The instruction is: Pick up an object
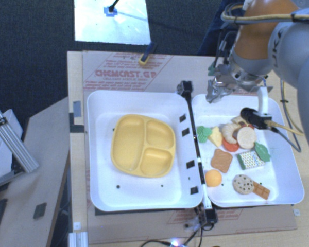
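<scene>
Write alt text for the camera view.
A grey arm's gripper hangs over the far edge of the right bin, which holds a pile of toy food including a cookie and an orange ball. The left bin holds a yellow divided tray.

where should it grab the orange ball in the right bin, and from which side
Come straight down on the orange ball and close across its middle. It is round, lies free on the bin floor near the divider, with the brown cookie close behind, so top-down looks safest.
</scene>
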Action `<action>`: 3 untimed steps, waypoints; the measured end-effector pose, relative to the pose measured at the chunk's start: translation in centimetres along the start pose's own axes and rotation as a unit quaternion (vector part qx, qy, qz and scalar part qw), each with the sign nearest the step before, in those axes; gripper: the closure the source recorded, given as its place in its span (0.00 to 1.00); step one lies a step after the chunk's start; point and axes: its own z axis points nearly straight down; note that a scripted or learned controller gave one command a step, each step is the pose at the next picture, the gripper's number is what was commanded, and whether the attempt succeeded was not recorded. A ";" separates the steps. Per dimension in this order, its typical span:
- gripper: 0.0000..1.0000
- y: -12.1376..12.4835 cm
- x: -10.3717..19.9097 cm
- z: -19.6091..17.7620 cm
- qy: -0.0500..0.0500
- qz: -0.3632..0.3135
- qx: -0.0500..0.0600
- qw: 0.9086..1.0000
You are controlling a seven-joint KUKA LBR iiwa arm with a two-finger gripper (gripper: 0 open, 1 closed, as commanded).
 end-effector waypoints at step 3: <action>1.00 -6.6 9.4 -0.1 0.000 0.003 0.000 1.000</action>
